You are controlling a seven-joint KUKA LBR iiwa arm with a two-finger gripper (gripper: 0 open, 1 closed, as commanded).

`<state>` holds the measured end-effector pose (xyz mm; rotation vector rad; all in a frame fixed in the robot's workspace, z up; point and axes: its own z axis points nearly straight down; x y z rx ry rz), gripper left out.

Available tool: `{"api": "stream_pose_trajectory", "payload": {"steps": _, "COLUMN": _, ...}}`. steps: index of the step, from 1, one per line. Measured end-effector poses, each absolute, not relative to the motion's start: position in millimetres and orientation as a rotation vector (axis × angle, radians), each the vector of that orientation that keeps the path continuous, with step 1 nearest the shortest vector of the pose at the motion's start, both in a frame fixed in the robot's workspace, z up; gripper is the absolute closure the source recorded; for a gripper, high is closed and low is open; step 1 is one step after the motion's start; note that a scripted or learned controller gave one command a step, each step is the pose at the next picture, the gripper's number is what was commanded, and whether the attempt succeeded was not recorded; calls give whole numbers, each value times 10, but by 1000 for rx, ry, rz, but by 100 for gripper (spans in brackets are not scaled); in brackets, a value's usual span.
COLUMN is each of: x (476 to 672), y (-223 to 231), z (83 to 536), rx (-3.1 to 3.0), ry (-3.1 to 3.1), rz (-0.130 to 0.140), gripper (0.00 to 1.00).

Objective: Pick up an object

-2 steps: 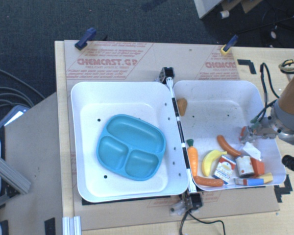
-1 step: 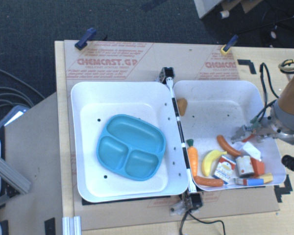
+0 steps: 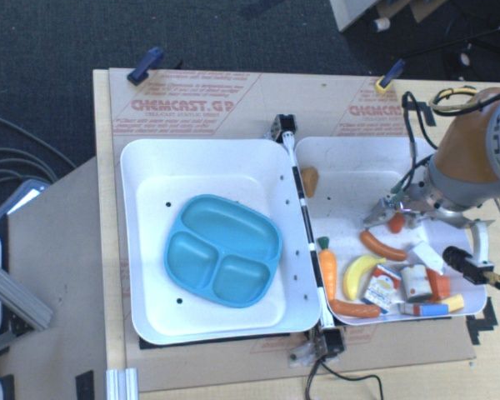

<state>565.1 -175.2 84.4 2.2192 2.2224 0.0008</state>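
The right bin (image 3: 350,161) holds the loose objects. My gripper (image 3: 391,212) is low inside it, toward the right side, under the arm's orange band (image 3: 471,144). A small red-orange piece (image 3: 397,222) lies right at the gripper's tip; whether it is gripped is unclear. Just below that lies an orange sausage (image 3: 383,245). Nearer the front are a yellow banana (image 3: 359,275), a carrot (image 3: 327,273), a small printed box (image 3: 381,291), a little can (image 3: 414,282), a second sausage (image 3: 354,310) and a marker (image 3: 430,309).
A small brown item (image 3: 309,180) rests by the divider in the right bin's far left corner. The left bin (image 3: 142,223) holds a blue divided plate (image 3: 222,250). Black cables (image 3: 417,132) hang off the arm above the right bin.
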Motion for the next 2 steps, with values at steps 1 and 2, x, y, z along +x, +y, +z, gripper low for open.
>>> {"api": "stream_pose_trajectory", "payload": {"steps": 1, "x": 5654, "y": -1754, "z": 944, "rx": 2218, "ry": 2222, "rz": 1, "gripper": 100}}
{"api": "stream_pose_trajectory", "payload": {"steps": 2, "x": 5143, "y": -1046, "z": 1715, "rx": 2222, "ry": 2225, "rz": -1, "gripper": 100}}
